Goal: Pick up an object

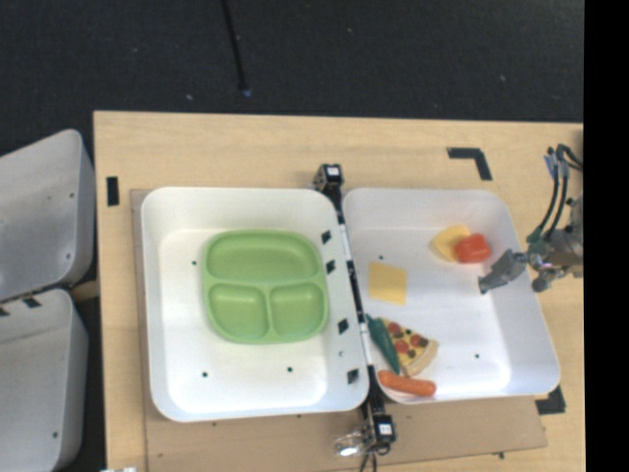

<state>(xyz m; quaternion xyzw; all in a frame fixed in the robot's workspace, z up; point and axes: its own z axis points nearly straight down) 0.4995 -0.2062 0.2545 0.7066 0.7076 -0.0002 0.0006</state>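
The right bin holds several toy foods. A yellow cheese square lies near its left wall. A red tomato rests against a yellow piece at the back right. A pizza slice, a green vegetable and an orange sausage crowd the front left corner. My gripper hangs over the bin's right rim, just right of and in front of the tomato. It is open, with nothing between its fingers.
The left bin carries a green divided plate in its middle. Black clips run along the seam between the bins. Cables hang at the right, above the gripper. Bare wooden bench surrounds both bins.
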